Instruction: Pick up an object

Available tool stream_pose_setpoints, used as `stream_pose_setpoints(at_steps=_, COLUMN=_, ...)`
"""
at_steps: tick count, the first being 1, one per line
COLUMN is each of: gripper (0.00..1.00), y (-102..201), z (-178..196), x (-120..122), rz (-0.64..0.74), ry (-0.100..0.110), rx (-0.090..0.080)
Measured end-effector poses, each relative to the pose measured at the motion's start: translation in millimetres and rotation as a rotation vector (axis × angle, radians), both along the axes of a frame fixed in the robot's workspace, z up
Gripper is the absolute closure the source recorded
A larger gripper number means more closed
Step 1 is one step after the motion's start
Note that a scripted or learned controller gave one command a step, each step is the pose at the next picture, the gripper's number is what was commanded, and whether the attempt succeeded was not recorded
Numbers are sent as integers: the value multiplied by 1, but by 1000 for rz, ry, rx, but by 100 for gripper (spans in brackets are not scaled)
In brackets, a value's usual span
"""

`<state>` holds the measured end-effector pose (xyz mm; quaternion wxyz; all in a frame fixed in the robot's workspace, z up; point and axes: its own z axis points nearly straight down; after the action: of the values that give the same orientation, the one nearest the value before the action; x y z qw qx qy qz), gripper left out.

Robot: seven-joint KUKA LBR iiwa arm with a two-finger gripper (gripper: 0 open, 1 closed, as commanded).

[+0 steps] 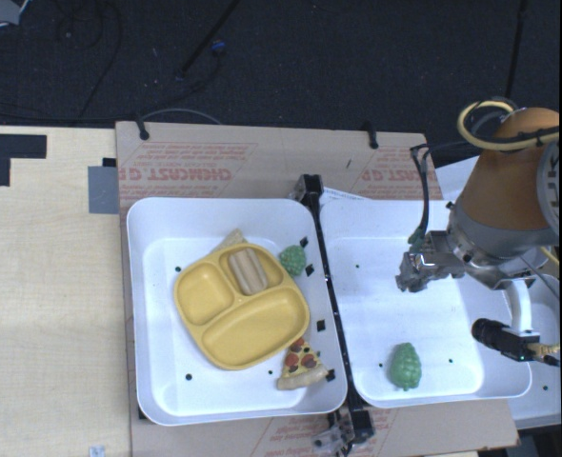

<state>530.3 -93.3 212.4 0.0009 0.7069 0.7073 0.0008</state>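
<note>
The hand (416, 276) hovers over the right bin (367, 350), up and slightly right of the green lumpy toy (405, 366) on the bin floor. Honestly can't tell whether it's spread or closed from this angle. Best bet looks like centering straight above that toy before dropping, since it sits alone.

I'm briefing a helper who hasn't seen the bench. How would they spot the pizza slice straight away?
Look in the left white bin, the one holding the yellow divided plate. The toy pizza slice lies just past the plate's lower right edge, near the divider between the bins. It is the one tan wedge with red spots; the nearby broccoli is green.
</note>
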Motion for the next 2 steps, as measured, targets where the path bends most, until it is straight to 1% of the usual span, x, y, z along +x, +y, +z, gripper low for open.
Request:
stream_pose_setpoints(at_steps=1, gripper=100, y=40, z=1, x=8, rz=1, ry=5, rx=1)
stream_pose_setpoints(at_steps=2, gripper=100, y=93, z=12, x=26, rz=4, ry=3, rx=1)
